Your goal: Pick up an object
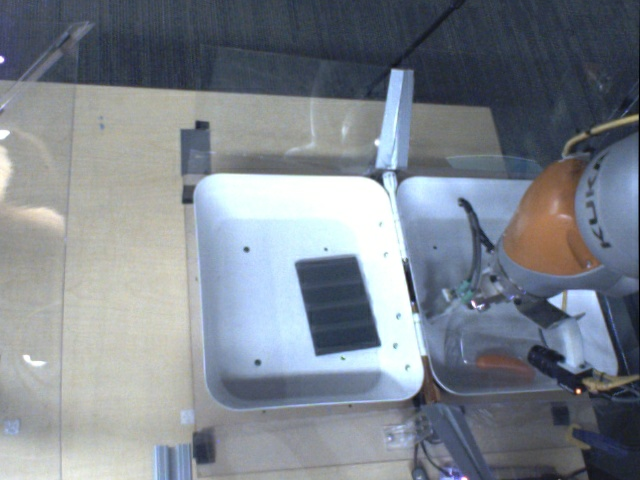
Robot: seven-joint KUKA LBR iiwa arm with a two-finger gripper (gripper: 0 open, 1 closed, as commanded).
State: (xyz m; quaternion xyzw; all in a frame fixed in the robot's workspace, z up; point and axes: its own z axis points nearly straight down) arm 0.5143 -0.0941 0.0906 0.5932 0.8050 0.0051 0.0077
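A dark ribbed rectangular pad lies flat in the middle of the left bin. In the right bin a slim orange-red object rests near the front wall, with a clear, glassy item just left of it. My gripper reaches down into the right bin under the orange wrist band, just above and behind the clear item. A small green piece shows at the gripper's left side. The arm hides the right half of this bin.
A metal post stands upright at the back where the two bins meet. A black cable loops beside the wrist. Clamps and brackets sit at the bench corners around the bins.
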